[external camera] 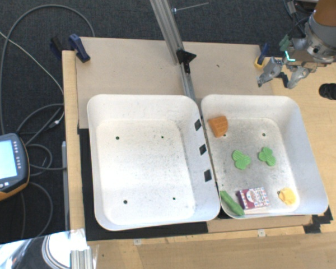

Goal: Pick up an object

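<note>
A grey arm with an orange band hangs over the far right corner of a pale wooden table [129, 66], its end effector [281, 77] above bare board just beyond the right bin's rear rim, its two metal fingers spread apart and holding nothing. Two shallow white plastic bins with rounded corners and dark-speckled floors sit side by side: the left bin [101, 150] and the right bin [302, 128]. Six small objects lie in the right bin, all well apart from the end effector. An orange block [218, 125] with a rough, spongy look sits nearest it, by the rear left wall. Two green lobed pieces lie mid-floor, one on the left [241, 160] and one on the right [267, 156]. Along the front edge lie a green elongated piece [231, 202] in the left corner, a flat printed packet [253, 198] in maroon and white just beside it, and a small yellow lump [287, 195] toward the right
</note>
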Motion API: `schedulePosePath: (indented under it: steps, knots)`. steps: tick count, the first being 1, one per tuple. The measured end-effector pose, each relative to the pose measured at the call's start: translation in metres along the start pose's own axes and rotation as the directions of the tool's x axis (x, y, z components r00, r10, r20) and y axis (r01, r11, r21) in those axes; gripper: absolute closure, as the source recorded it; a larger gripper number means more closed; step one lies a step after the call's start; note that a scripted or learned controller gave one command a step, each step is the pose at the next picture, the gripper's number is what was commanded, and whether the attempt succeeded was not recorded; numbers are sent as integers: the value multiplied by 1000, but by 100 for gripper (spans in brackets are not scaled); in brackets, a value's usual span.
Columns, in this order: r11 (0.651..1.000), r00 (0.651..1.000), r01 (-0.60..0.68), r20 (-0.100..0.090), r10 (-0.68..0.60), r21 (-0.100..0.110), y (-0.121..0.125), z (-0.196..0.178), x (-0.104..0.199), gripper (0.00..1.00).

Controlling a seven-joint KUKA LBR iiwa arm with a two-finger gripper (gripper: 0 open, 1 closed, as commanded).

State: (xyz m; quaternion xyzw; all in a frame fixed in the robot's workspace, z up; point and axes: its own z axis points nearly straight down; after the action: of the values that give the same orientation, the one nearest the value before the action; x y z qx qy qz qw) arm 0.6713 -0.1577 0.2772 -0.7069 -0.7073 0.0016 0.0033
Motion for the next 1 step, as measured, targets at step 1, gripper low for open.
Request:
schedulePosePath:
  steps: [1]
  knots:
    - [1000, 1000, 1, 2, -1, -3, 0, -3, 0, 0]
